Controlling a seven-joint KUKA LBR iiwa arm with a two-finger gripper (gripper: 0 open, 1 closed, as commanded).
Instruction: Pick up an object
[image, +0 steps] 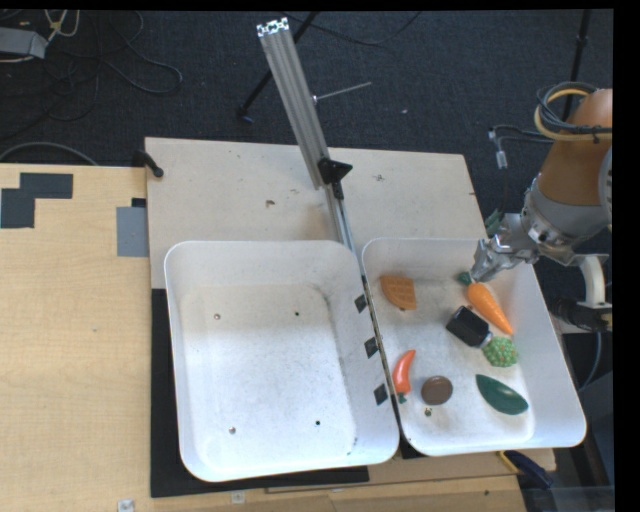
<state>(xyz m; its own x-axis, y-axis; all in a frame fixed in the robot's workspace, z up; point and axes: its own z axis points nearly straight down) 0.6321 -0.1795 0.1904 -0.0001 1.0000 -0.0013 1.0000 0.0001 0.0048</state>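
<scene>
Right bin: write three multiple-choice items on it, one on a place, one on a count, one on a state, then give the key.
1. Where does the pincer hover?
A. over the left bin's middle
B. at the right bin's far edge, just above the carrot
C. off the bench

2. How many objects lie in the right bin?
A. three
B. five
C. seven

3. How does the carrot lie?
A. flat on the bin floor
B. lifted clear of the bin
C. in the left bin

Key: 1 B, the pincer sits by the carrot's top end. 2 C, seven separate items show. 3 A, it rests on the floor.
</scene>
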